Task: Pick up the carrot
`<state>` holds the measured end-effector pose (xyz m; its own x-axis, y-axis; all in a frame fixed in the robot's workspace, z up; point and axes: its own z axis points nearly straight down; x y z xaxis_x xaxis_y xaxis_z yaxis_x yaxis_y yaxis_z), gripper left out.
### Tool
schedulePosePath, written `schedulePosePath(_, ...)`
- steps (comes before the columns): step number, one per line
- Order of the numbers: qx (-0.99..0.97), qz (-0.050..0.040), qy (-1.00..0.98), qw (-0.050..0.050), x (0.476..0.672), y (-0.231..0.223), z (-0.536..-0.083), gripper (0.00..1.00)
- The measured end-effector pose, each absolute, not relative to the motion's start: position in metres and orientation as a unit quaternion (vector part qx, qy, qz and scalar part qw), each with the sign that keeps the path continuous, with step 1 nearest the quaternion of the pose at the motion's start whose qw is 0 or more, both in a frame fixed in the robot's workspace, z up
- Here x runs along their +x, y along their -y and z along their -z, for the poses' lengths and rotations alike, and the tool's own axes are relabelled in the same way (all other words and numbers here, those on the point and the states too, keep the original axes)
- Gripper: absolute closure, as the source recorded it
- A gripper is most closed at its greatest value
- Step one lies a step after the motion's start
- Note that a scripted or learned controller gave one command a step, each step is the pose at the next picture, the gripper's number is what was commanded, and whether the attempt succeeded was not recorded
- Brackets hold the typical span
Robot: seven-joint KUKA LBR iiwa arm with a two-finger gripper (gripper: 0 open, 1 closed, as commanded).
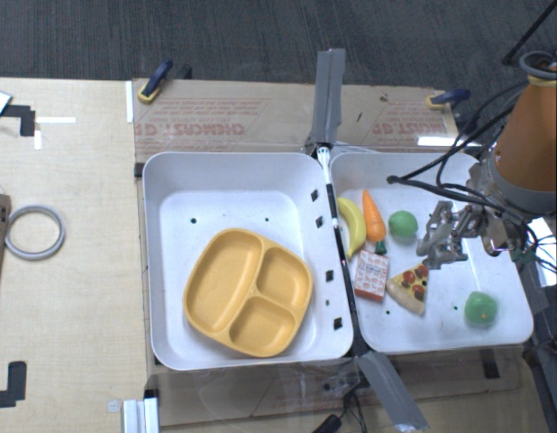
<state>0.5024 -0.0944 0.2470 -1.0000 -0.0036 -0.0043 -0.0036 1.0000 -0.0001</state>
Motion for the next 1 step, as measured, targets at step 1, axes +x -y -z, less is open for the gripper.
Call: schedulePosePath(1, 0.031, 0.0001, -1.0, 0.002, 0.5097, 0.1306, -0.2863, 1.0)
